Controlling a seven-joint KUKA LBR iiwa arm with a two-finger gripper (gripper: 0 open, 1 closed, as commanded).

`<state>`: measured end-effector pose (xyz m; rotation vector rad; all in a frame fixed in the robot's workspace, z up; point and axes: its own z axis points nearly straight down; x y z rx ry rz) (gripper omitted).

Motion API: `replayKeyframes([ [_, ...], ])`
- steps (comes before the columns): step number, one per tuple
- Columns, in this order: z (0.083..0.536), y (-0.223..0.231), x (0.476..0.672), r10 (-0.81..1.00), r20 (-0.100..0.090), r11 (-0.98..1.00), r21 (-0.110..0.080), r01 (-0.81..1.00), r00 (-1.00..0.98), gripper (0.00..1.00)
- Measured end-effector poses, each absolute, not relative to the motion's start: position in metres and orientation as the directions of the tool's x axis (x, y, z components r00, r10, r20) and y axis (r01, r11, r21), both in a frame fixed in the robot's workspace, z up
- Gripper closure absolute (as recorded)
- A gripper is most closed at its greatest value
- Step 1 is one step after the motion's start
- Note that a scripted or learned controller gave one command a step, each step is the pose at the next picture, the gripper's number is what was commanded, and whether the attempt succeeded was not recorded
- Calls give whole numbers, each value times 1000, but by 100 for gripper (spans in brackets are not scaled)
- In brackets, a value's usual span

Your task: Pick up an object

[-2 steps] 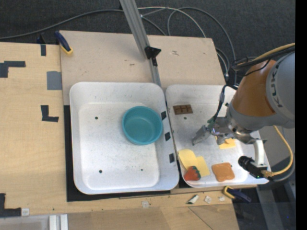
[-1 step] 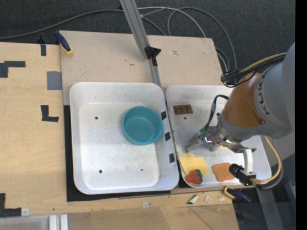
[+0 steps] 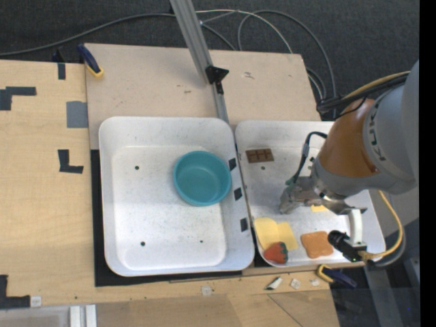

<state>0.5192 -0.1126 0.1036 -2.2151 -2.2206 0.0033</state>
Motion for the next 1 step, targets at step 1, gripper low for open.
replayKeyframes([
  [1,165,-109,524,1000,-1,2,4,1000,-2,100],
])
